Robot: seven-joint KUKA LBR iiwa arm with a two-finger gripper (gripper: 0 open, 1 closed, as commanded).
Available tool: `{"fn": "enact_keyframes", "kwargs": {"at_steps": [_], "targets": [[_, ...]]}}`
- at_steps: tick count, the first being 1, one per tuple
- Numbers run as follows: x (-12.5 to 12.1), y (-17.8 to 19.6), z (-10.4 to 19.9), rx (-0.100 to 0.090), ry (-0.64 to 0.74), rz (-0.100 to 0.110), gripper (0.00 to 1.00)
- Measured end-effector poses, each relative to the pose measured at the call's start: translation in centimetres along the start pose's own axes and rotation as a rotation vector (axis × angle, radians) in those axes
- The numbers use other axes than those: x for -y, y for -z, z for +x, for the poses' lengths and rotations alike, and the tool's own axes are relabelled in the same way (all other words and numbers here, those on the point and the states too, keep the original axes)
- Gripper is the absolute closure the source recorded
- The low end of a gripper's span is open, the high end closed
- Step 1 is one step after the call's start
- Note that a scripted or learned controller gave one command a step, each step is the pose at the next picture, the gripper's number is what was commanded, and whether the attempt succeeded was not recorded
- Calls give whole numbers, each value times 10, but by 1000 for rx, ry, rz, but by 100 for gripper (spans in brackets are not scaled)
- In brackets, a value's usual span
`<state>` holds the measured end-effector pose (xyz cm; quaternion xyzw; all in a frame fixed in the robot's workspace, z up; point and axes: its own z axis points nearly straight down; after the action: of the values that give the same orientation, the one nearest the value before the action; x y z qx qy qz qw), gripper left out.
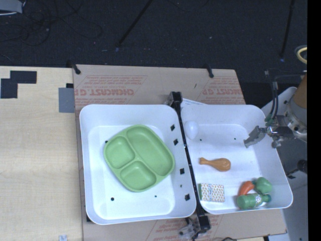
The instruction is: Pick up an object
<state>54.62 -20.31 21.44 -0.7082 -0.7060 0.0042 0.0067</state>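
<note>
White plastic makes up both shallow bins, which sit side by side on a sheet of brown cardboard (150, 87) printed with red lettering, itself laid over a pale wooden bench top (35, 154). Starting at the left, the left bin (95, 205) holds a light green divided plate (138, 157) with three compartments, lying flat and turned at a slant near the middle of the bin floor. A black clip strip (181, 154) runs along the seam where the two bins meet. Moving into the right bin (220, 115), a small white rounded object (191, 129) rests near the upper left corner, close to the seam. Lower down, near the centre of the bin, lies a tan toy drumstick (216, 163), its thin end pointing left. Against the front wall sits a small flat packet (212, 192) with a speckled print, and to its right, in the front right corner, a cluster of toy vegetables: an orange carrot (246, 188) touching green pieces (257, 195) (too small to name with certainty). At the far right, the gripper (253, 137) reaches over the right bin's right rim, a grey finger pointing down and left toward the bin floor, well apart from the drumstick and the vegetables; whether it is parted or closed cannot be told, and nothing is seen in its grasp.
</note>
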Motion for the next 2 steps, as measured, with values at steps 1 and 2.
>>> {"fn": "enact_keyframes", "kwargs": {"at_steps": [1,2], "targets": [[-3,8,0,3,3,-14,0],[-5,-45,-9,2,3,-12,0]]}}
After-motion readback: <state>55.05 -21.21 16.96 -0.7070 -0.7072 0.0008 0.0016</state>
